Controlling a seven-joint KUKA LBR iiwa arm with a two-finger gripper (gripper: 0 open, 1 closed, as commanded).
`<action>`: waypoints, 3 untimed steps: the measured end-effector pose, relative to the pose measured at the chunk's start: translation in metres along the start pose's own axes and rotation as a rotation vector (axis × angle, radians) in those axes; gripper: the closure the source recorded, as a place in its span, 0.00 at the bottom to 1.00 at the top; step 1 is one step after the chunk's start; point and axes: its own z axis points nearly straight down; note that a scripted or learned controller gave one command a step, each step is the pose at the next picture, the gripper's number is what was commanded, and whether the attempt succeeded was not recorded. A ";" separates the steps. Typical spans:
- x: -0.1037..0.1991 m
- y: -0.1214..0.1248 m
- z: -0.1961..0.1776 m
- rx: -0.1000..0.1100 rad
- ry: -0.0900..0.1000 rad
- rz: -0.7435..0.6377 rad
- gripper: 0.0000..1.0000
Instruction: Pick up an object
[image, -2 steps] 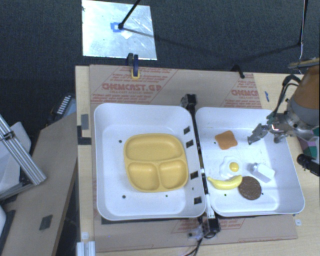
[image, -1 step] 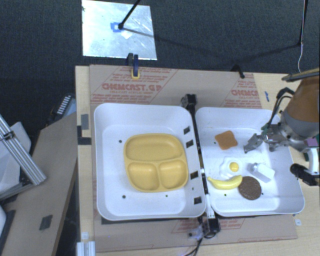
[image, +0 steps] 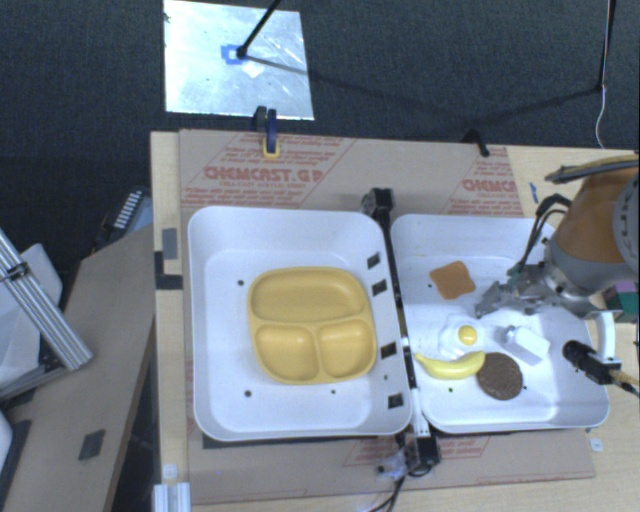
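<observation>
Camera view, looking down at a slant on the bench. Two shallow white bins sit side by side on a cardboard sheet printed with red lettering.

Left bin (image: 215, 250): holds a yellow divided tray (image: 310, 322), three compartments, one long across the top and two smaller below. The tray lies flat near the bin's middle, with nothing visible in its compartments.

Right bin (image: 480, 235): holds the loose objects. A tan toast slice (image: 452, 280) lies flat in the upper-left part. Below it, a fried egg (image: 463, 336), white with a yellow yolk. A banana (image: 450, 365) lies just under the egg, curved, touching or nearly touching it, its left tip near the bin's left wall. Just right of the banana sits a round dark brown cookie (image: 499, 378), touching or just beside the banana's right end. A small white block (image: 527, 343) lies above and to the right of the cookie.

Arm: the grey arm with its orange band comes in from the right over the right bin. The gripper (image: 492, 303) reaches leftward, low over the bin floor, in the open patch between the toast slice and the white block, just up and right of the fried egg. Metal finger parts point left, but the angle does not settle whether they stand apart or together; cannot tell. No object is seen between them. A black cable and a dark fitting hang from the arm near the bin's right wall.

Beyond the bench: dark carpet and a shiny metal plate (image: 238, 60) at top left.
</observation>
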 end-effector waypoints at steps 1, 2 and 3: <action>-0.001 0.002 -0.014 -0.006 -0.002 0.000 1.00; 0.000 0.006 -0.058 -0.008 -0.002 -0.002 1.00; 0.006 0.014 -0.107 -0.009 -0.002 -0.004 1.00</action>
